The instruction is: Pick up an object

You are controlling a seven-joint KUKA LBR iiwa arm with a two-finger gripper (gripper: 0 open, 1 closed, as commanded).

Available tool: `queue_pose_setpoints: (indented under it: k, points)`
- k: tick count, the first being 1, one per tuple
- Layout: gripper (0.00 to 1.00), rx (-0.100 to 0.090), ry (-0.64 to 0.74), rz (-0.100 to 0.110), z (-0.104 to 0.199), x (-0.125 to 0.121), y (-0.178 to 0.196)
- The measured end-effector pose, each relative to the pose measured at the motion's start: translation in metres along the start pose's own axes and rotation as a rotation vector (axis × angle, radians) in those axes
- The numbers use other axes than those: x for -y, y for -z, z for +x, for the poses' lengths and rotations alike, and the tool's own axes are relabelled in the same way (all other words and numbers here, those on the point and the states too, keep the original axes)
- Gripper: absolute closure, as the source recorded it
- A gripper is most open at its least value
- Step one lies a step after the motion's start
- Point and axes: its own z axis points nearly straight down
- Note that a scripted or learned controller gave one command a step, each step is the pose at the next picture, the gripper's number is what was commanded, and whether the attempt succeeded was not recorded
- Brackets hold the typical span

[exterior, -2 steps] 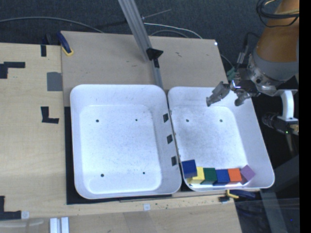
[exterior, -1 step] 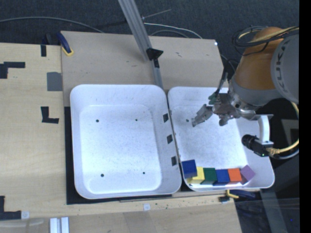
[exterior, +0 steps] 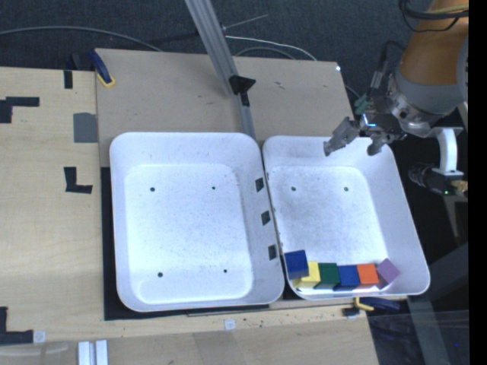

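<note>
Bench [exterior: 175, 90]: a pale wooden top under both bins, with dark tape marks toward nine o'clock and a slanted metal bar [exterior: 213, 33] running down from twelve o'clock.
Left bin [exterior: 125, 204]: a shallow white tray with rounded corners, lying toward eight o'clock of the view; its speckled floor shows four small dark dots.
Right bin [exterior: 403, 219]: the same kind of tray, just beside the left one, toward four o'clock; three small dark clips sit along the seam between the two.
Arm [exterior: 430, 59]: grey with an orange band, entering from two o'clock and leaning over the far right corner of the right bin.
Gripper [exterior: 354, 138]: above the far rim of the right bin, at about twelve o'clock of that tray; the two fingers are spread apart with nothing between them.
Row of blocks [exterior: 341, 274]: lying against the near wall of the right bin, at about six o'clock of that tray, well apart from the gripper. Its long axis runs from nine o'clock to three o'clock, following the near wall.
Blocks in order from nine toward three o'clock: blue [exterior: 296, 263], yellow [exterior: 310, 276], green [exterior: 328, 274], blue [exterior: 348, 276], orange [exterior: 367, 274], purple [exterior: 387, 270], each touching the next; the purple one sits turned at an angle to the rest.
</note>
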Motion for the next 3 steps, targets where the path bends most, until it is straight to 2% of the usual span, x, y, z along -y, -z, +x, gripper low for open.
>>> queue_pose_setpoints:
  k: [1,2,3]
  points:
    - [0.0,-0.004,0.005,0.006,0.049,0.016,0.034]
    - [0.0,-0.003,0.0,0.011,0.068,0.029,0.027]
    - [0.0,-0.003,-0.003,0.014,0.074,0.086,0.012]
